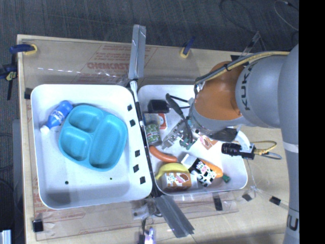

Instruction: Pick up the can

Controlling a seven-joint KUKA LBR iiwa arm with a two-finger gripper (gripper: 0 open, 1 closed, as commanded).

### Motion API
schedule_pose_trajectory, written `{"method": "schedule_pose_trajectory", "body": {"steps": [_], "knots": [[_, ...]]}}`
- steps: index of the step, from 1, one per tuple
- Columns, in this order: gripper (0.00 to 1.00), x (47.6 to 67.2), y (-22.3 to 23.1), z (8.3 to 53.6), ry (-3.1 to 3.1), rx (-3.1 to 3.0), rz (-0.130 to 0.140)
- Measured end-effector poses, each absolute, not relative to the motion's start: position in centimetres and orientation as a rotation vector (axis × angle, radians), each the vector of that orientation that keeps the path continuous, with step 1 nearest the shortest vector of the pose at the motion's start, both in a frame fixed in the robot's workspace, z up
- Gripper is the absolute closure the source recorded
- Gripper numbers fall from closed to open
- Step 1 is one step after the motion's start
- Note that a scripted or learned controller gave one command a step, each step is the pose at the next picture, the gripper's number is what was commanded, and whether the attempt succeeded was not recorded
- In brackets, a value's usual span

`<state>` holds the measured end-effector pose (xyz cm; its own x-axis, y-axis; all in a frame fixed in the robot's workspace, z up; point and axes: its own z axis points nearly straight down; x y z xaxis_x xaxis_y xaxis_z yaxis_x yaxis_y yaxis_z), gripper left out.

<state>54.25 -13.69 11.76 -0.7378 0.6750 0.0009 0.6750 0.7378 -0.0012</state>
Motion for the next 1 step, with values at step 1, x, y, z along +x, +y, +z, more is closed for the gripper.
{"method": "schedule_pose_trajectory", "body": {"steps": [1], "knots": [[1.00, 59.29, -18.13, 25.22, -3.031, -0.836, 0.002]]}}
